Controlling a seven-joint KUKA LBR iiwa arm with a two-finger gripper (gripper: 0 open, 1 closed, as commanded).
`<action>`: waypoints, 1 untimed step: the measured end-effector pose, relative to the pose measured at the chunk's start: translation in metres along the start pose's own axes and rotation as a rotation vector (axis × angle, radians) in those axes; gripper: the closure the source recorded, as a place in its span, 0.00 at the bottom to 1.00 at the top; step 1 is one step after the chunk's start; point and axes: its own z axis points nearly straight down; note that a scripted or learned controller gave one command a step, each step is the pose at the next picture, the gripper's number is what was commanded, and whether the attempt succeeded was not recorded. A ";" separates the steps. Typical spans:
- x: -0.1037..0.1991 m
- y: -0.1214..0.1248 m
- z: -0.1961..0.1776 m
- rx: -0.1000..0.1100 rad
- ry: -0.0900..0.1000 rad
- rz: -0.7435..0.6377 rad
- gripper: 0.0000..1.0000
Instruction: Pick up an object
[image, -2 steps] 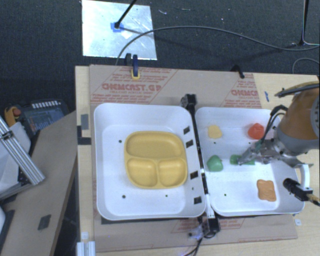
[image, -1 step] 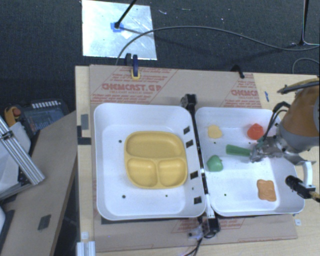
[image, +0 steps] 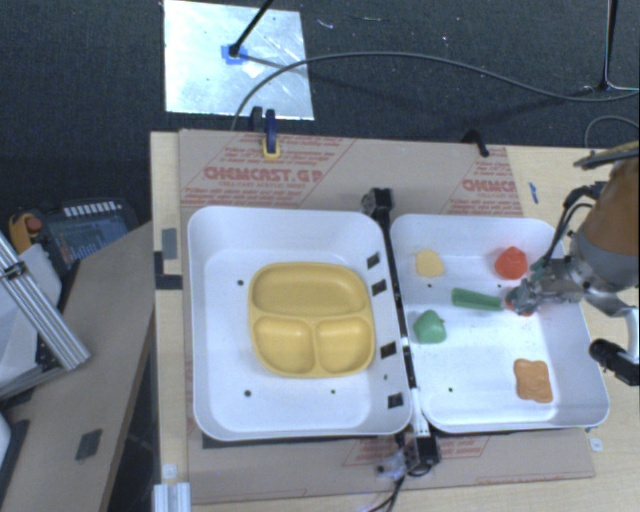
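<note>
Jaws (image: 522, 299): low in right bin (image: 470, 415), right of frame, at right end of green stick (image: 476, 298); opening cannot tell. Advice: centre over stick, close across narrow width, avoid red piece (image: 511, 262) just above.

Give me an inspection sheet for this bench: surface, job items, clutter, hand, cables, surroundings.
Surface: two white bins side by side, left bin and right bin, on a printed board.
Job's things: right bin holds a yellow piece, red piece, green stick, green lump and orange piece.
Clutter: yellow divided tray in the left bin.
Hand: hand low in the right bin, at the green stick's right end; grip cannot be judged.
Cables: grey cable across the dark floor; wires below the bins' junction.
Surroundings: foil sheet on the floor, keypad device at left.
</note>
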 end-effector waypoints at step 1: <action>-0.009 -0.001 -0.048 -0.001 -0.001 0.002 1.00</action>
